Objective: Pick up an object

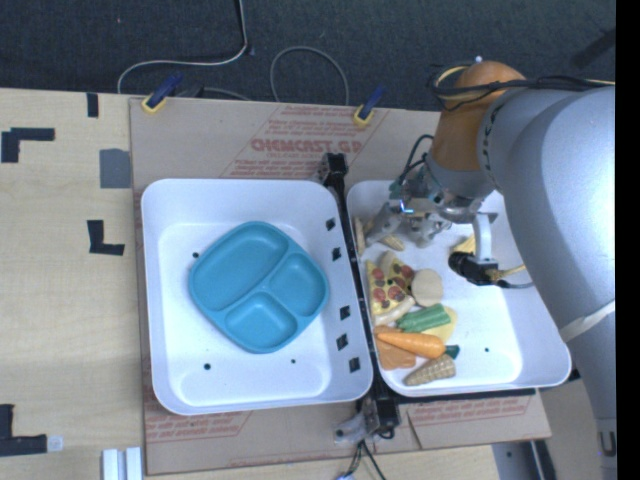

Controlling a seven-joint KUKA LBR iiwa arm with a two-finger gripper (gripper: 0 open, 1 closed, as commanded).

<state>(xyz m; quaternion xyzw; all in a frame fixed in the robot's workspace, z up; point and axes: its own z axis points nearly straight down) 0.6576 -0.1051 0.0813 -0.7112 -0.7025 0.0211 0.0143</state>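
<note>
The stuff worth grabbing is all in the right bin (520,340). A heap of toy food is crowded along its left wall toward the near end: a pizza slice (390,286), a round beige piece (428,286) just right of it, a green veggie (425,319), a carrot (408,343) touching that on the near side, and a corn-looking cone (432,371) nearest of all. Further back there's a separate pale piece (383,232), and the hand (406,218) sits right by it in the far left corner of the bin. I honestly can't tell how far open the hand is or whether it has hold of anything, since its own metalwork hides that, so I wouldn't call it a grasp. My worry is that it's tight against the bin wall, so it could catch the wall instead of closing cleanly. The pale piece looks low and flat too, so it might just get nudged or slip out. If it goes for the heap, the pieces touch each other, so lifting one probably drags its neighbours. The left bin (160,298) holds a blue divided plate (260,286), well apart from all this, and both bins sit on the bench (60,298).
</note>
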